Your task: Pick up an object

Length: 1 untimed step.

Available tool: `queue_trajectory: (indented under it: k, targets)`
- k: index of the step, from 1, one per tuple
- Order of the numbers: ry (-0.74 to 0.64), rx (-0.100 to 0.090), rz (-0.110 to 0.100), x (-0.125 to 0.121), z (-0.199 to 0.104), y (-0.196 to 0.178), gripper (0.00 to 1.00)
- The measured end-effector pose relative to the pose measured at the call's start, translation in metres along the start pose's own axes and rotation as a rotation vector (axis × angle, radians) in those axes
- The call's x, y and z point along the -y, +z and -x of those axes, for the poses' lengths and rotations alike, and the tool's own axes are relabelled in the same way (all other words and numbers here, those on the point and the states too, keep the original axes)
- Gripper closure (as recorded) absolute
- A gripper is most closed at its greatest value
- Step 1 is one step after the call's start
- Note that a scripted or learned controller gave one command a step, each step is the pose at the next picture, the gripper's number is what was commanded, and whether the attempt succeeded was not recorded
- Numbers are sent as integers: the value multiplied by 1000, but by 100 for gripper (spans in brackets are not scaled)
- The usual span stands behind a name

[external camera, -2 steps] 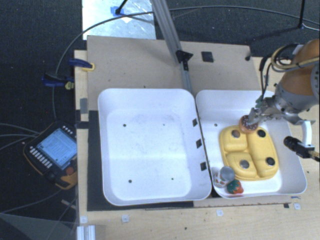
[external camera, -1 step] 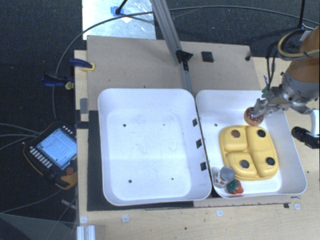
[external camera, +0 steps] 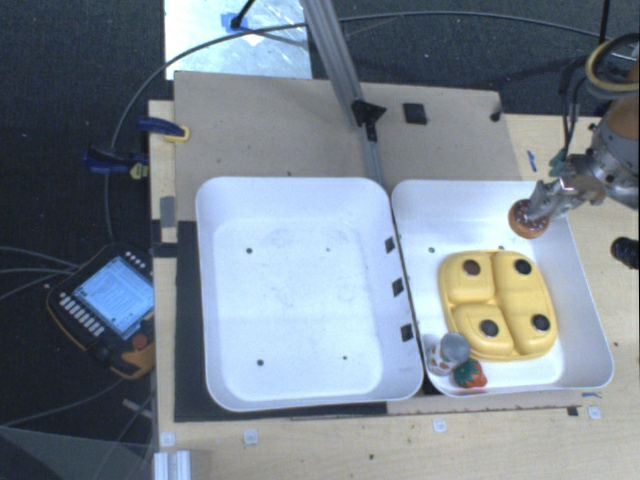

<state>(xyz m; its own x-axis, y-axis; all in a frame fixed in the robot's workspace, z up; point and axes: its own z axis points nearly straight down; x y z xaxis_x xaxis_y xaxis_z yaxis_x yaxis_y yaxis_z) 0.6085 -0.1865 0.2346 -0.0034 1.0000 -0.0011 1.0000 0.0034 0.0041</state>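
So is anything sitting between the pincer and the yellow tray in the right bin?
Nothing visible. The pincer hangs at the right bin's far edge, with bare white floor between it and the yellow tray. The small pile of toys lies on the tray's other side, in the near corner.

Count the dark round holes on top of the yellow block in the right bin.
4, one per quadrant of the yellow block: upper left, upper right, lower left and lower right. None look hidden.

Yellow tray (external camera: 498,304) crowds right bin (external camera: 420,218), seemingly.
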Motion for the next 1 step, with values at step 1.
queue_trajectory:
  k: [1]
  targets:
    - [-3,0,0,-1,0,-35,100]
